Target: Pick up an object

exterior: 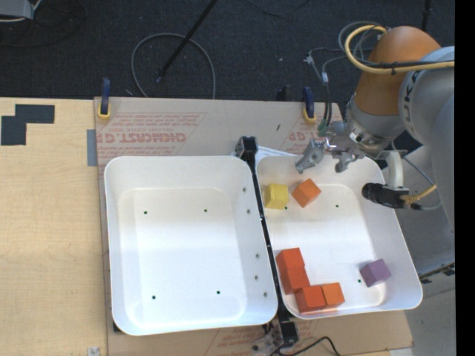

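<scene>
We're over the right-hand bin (393,228) now, and the gripper (326,158) hangs at its upper rim, right of centre in the frame, fingers spread apart with nothing between them. Just below it, near the bin's top edge, sits the small orange cube (306,193), turned a little on its corner, with the yellow cube (276,196) just beside it to the left, near but apart. Lower down lies the orange-red L-shaped block (303,279), and the purple cube (375,272) sits at the lower right. The left-hand bin (119,236) fills the frame's centre-left. We judge the orange cube the nearest candidate: it looks light, stiff and flat-sided, so we'd close on two opposite faces, rotating the wrist to match its tilt, since a corner grip could let it twist out.
</scene>
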`<state>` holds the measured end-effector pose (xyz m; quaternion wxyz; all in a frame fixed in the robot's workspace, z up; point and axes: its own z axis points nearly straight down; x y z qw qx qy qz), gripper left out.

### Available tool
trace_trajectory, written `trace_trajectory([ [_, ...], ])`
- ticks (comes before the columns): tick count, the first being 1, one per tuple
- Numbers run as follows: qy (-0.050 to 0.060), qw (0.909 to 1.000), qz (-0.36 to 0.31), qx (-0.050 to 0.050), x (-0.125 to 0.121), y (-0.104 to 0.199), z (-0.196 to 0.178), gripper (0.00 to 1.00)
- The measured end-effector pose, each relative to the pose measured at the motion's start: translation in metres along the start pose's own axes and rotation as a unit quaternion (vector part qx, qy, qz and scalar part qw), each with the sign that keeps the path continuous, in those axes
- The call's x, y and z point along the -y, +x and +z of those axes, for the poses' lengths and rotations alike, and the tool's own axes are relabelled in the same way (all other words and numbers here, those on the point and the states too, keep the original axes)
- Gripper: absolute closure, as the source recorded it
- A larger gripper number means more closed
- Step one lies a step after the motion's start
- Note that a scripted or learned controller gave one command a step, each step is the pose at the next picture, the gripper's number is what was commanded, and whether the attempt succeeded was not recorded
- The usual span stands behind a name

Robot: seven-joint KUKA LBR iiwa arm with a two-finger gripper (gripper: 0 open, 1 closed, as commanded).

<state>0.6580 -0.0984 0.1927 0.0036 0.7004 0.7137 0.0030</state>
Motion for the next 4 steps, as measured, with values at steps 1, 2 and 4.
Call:
trace_trajectory([
  [1, -0.001, 1.0000, 0.009, 0.001, 0.001, -0.037, 0.084, 0.00],
  [2, 0.001, 1.0000, 0.009, 0.000, 0.004, -0.035, 0.088, 0.00],
  [4, -0.002, 1.0000, 0.008, 0.000, 0.003, -0.034, 0.075, 0.00],
])
